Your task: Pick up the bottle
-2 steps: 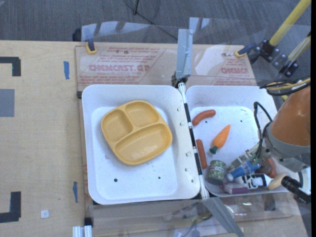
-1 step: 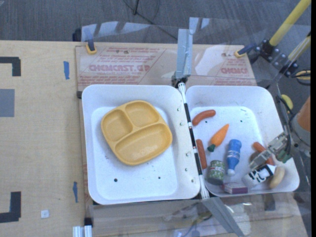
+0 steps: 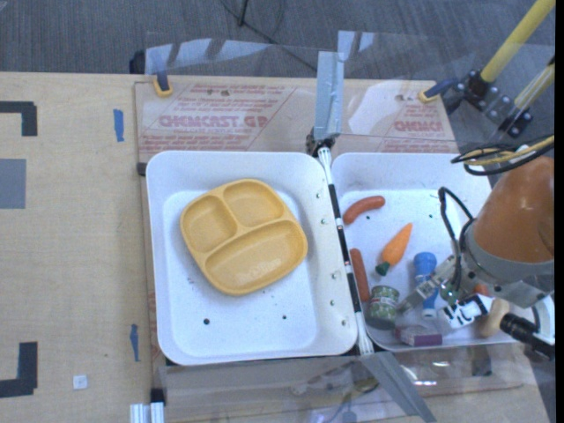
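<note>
The bottle (image 3: pixel 425 271), white with a blue cap, stood in the right bin (image 3: pixel 401 176) towards its front right, and the pincer (image 3: pixel 429 290) was right down beside it, metal parts crowding its lower half. Whether those fingers were wide or closed, I couldn't tell; the wrist and the orange band hid too much, and nothing showed the bottle gripped between them.

Trouble looked close by. A small jar (image 3: pixel 384 302) sat just left of the pincer, a carrot (image 3: pixel 397 244) lay near the bottle's upper left, and a pinkish block (image 3: pixel 421 335) rested at the front wall. A closing finger could have caught the jar or nudged the bottle over, and a round, smooth body like that would probably have slipped from an off-centre squeeze. Two sausages (image 3: pixel 363 207) lay further left, out of harm's way.

The left bin (image 3: pixel 167 236) carried a yellow divided plate (image 3: pixel 244 234). Both bins rested on cardboard over a pale wooden worktop (image 3: pixel 62 263) marked with black and blue tape, grey carpet and cables behind.
</note>
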Robot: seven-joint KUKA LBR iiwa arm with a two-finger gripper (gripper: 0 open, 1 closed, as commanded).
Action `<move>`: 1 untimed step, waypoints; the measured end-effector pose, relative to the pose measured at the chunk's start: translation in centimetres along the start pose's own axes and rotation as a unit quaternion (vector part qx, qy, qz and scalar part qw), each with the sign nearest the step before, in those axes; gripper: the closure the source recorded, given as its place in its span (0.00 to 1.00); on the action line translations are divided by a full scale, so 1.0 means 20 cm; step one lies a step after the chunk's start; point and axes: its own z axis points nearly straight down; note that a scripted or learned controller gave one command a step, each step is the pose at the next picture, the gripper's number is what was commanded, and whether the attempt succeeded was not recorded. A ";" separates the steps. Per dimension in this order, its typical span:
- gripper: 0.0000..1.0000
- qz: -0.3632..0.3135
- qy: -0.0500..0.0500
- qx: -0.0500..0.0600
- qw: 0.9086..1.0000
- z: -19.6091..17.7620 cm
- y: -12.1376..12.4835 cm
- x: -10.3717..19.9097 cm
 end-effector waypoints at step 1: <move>1.00 0.001 0.003 -0.001 1.000 -0.05 0.00 0.01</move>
